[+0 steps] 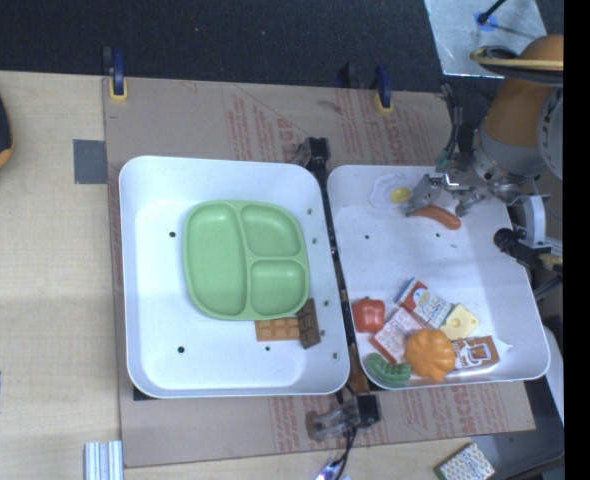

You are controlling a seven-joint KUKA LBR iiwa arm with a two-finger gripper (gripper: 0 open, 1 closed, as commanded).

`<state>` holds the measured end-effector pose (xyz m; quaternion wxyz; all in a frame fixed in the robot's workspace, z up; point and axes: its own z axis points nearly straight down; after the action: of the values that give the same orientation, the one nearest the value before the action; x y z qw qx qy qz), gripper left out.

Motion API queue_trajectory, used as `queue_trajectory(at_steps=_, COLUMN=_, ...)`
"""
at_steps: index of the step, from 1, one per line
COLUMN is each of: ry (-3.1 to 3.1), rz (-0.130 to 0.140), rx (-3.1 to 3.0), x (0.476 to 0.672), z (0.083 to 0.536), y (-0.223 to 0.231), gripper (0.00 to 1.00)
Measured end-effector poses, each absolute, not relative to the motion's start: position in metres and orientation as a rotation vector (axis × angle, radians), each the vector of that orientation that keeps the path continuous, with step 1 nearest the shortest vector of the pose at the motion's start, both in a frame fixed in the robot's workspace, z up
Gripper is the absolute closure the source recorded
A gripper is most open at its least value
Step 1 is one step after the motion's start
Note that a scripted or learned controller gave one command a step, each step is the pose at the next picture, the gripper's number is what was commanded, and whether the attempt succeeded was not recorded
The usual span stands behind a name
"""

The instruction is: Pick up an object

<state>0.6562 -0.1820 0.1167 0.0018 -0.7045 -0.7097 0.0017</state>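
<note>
Pincer (441,196) sits low in the far part of the right bin (495,268), directly over a red-orange sausage (437,215); whether its jaws close on the sausage cannot be told. Arm (520,118) is cut off at the view's right.

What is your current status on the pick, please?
Gripper low over right bin's far end, finger state unclear. Red sausage right beneath it, not lifted. Fried egg close alongside.
</note>
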Motion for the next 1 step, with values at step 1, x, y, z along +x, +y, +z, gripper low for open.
queue_trajectory(at_steps=1, ry=-2.222, rz=0.007, rx=-2.216, x=0.6558, z=0.0911, y=-0.2065, gripper=0.0)
